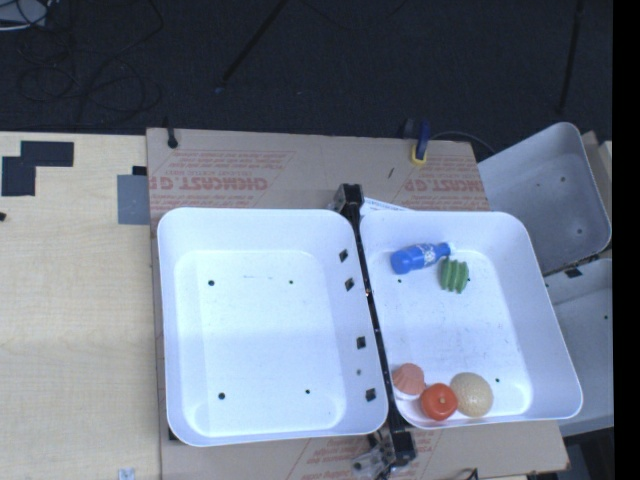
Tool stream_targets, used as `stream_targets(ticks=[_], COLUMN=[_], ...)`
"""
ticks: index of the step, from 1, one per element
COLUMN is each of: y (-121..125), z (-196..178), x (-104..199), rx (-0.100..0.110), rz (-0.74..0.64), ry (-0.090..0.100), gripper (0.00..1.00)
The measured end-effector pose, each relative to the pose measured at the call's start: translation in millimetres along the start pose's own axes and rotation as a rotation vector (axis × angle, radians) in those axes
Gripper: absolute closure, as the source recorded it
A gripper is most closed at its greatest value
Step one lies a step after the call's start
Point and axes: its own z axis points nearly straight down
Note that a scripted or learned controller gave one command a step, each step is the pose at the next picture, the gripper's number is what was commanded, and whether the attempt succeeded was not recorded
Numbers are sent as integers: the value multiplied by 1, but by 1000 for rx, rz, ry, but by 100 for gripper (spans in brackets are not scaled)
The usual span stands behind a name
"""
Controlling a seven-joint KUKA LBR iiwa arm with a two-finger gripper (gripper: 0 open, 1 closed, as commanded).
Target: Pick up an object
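Contents of right bin (520, 258), five loose objects:
- Blue bottle (419, 257), one, lying on its side at about 11 o'clock of the bin floor, cap end toward 3 o'clock.
- Green ridged item (455, 275), one, just beside the bottle at its 4 o'clock, apart from it.
- Pale pink round piece (408, 378), one, at 7 o'clock of the bin, near the dividing wall.
- Red-orange round piece (438, 402), one, touching the pink piece at its 4 o'clock.
- Beige ball (471, 394), one, touching the red-orange piece at its 3 o'clock.

Left bin (250, 230): one, white, at 9 o'clock of the right bin, walls touching.

Worktop (70, 298): one, light wood, carrying one cardboard sheet (260, 173) beneath both bins.

Hand: state cannot be told.
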Motion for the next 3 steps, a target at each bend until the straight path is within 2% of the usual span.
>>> stream_targets(ticks=[3], y=[-23], z=[-1], x=[0], rx=[0], rz=[6], ry=[0], gripper=[100])
